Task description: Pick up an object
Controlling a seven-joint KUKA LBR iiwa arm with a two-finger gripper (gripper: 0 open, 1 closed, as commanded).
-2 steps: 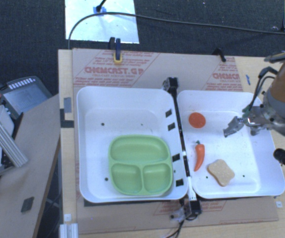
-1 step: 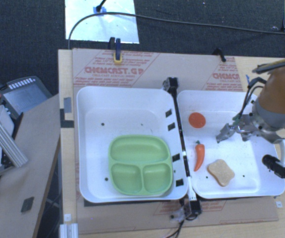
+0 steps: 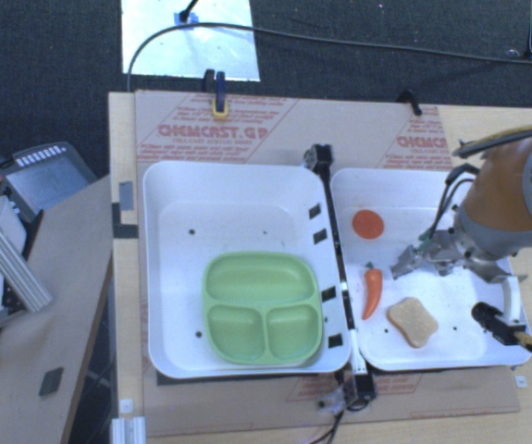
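- Gripper sits low in the right bin, between disc, carrot and bread. Can't tell if the claw is apart or together; metal parts blur into one shape.
- Nothing visibly between the tips, so no grasp yet, imo. Candidates all lie loose on the bin floor: disc up-left of the gripper, carrot just beside the divider, bread near the front wall.
- Risk 1: gripper is between items, not over one. Closing here prob. grabs air.
- Risk 2: carrot lies near the divider wall; a descent there could jam a tip on the wall or nudge the carrot flat against it.
- Risk 3: disc looks thin and flat, so tips may slide over it w/o purchase.
- Risk 4: bread looks soft and irregular, so a squeeze could slip off an edge or push it to the front wall.
- Left bin holds only the green tray; far from the gripper, unlikely to matter.
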